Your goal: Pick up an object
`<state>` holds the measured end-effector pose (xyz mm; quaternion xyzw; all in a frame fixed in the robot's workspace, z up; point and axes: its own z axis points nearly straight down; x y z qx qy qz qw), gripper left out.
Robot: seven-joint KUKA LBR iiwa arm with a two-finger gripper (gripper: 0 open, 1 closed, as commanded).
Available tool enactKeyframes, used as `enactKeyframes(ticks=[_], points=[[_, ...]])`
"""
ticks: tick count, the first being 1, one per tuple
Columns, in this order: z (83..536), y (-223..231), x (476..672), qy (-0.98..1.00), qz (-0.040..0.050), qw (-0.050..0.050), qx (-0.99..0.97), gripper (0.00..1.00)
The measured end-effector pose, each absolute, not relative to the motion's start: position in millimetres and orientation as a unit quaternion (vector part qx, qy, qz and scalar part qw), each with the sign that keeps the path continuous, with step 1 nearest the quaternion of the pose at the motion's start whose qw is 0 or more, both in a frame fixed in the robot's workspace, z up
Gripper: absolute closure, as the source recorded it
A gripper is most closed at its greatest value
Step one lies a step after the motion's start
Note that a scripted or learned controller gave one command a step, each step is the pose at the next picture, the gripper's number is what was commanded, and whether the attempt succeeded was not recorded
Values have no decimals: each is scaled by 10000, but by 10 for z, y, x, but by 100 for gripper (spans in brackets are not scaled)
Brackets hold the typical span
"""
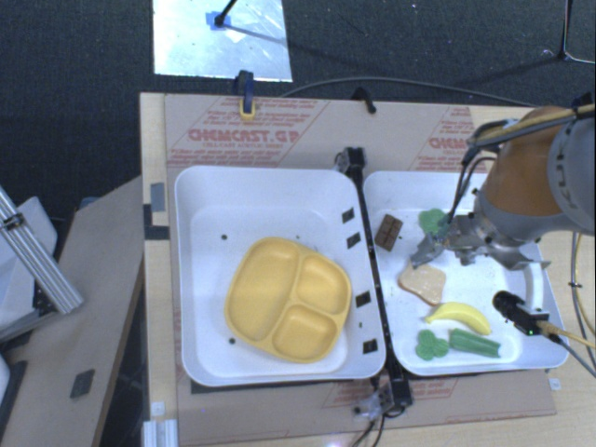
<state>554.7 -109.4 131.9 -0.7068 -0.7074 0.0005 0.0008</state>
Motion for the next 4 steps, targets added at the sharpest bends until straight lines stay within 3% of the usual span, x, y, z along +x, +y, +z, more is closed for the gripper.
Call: enactKeyframes(ticks=[1, 2, 3, 4], points=[[1448, -1099, 5558, -7077, -7, -11, -7066, 100], [1995, -1102, 5468, -7082, -16, -22, -7060, 100], [2231, -1104, 5481, -7084, -13, -17, -7059, 100], [2240, -520, 5453, -7108, -14, 3, -7034, 100]])
